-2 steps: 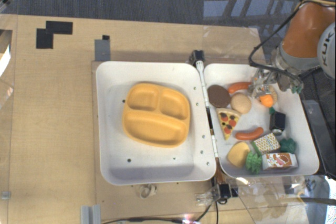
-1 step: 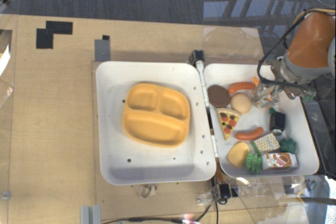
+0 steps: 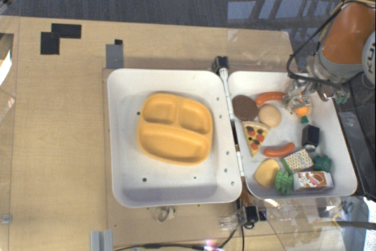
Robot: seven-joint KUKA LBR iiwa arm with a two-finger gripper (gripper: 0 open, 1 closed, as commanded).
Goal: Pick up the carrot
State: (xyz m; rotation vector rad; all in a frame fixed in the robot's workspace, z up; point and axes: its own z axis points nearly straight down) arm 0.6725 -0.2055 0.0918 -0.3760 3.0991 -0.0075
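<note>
The carrot (image 3: 301, 107) is a small orange piece with a green tip, lying near the far right of the right bin (image 3: 346, 153). My gripper (image 3: 302, 98) hangs directly over it, its metal tip right at the carrot's upper end. The wrist and its orange band rise to the upper right and hide part of the gripper body. Whether the carrot is gripped is not clear from this angle.
Crowded around the carrot are a red sausage (image 3: 269, 97), a beige bun (image 3: 270, 115), a brown disc (image 3: 244, 106) and a black block (image 3: 310, 136). Nearer the front lie a pizza slice (image 3: 255, 137), broccoli (image 3: 321, 163) and a carton (image 3: 311, 180). The left bin (image 3: 120, 144) holds a yellow divided plate (image 3: 175, 127).
</note>
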